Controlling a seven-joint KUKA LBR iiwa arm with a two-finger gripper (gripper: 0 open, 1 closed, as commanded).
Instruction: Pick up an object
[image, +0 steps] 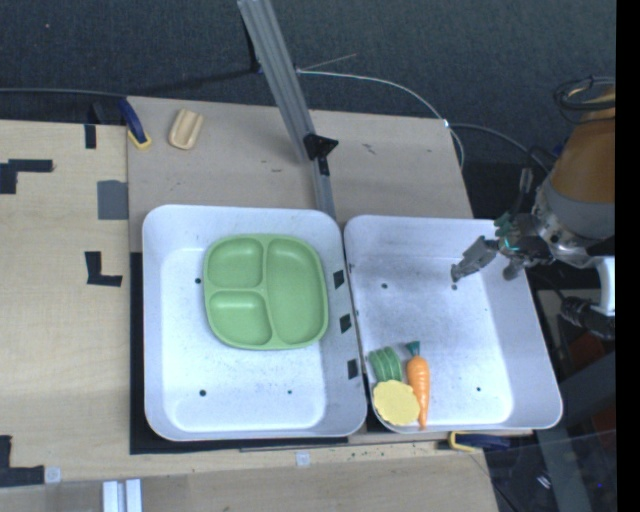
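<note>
In the right bin (500, 330), near its front left corner, lie an orange carrot (419, 388), a yellow round piece (396, 403) and a green piece (386, 364), all close together. My gripper (470, 264) hangs over the bin's back right part, well apart from those items. Nothing shows between its fingers. The grey arm with its orange band comes in from the right edge.
The left bin (175, 380) holds a green divided plate (266, 290). A grey metal pole (285, 80) slants down from the top to the gap between the bins. A small tan object (185, 128) lies on the bench at the back left.
</note>
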